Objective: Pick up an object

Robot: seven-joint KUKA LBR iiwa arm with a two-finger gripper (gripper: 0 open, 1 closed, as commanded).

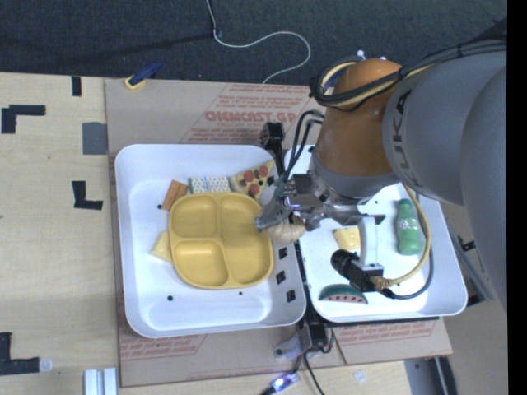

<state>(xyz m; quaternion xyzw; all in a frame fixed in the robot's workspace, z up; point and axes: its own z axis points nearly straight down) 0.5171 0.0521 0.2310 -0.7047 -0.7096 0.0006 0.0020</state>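
The two-finger gripper (284, 214) is at the right rim of the left white bin (136, 245), fingers clamped on a small beige object (289, 230), beside the yellow divided plastic plate (219, 239).

This is a robotics lab bench, not a home or kitchen. Two shallow white bins (132, 220) sit side by side on a cardboard sheet (239, 113) laid over a pale wooden bench (49, 245) marked with black tape pieces, and a white cable (247, 39) trails over dark carpet at the far side. A grey and orange industrial arm (370, 122) reaches in from the right, above toy items such as a yellow divided plate (218, 241) and a green bottle (408, 229).
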